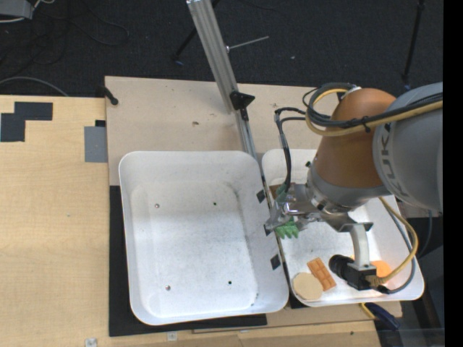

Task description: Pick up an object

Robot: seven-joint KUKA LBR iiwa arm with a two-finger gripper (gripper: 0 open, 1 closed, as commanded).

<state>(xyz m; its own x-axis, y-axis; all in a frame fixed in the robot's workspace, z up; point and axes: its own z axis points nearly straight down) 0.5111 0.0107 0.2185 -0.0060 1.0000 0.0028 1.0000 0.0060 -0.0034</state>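
Observation:
My gripper is low over the left part of the right bin, close to its wall. A small green ridged object shows just under the gripper's tip, touching or nearly touching it. Whether it is held is hidden by the wrist. An orange rectangular block lies toward the bin's front, with a tan round disc beside it. A small orange ball rests at the front right. The bulky orange-brown wrist covers the middle and back of this bin.
The left bin is large, white and speckled. A slanted aluminium bar runs from the back down to the gap between the bins. Black clips sit on the divider edge.

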